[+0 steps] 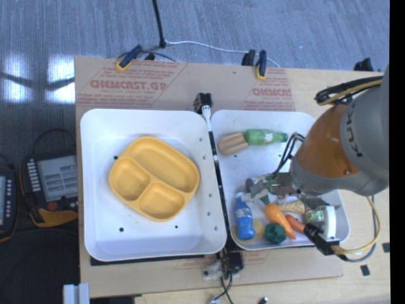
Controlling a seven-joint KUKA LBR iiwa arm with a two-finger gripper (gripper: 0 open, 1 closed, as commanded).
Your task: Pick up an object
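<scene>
Nearest the camera, a blue bottle (243, 216), a carrot (280, 219) and a dark green piece (274, 233) crowd the right bin's (266, 118) front edge. Behind them the claw (261, 186) hangs low over the bin floor; whether it is clenched cannot be told. A green bottle (264, 136) lies at the back. The left bin (95, 170) holds a yellow divided tray (154, 178).
</scene>
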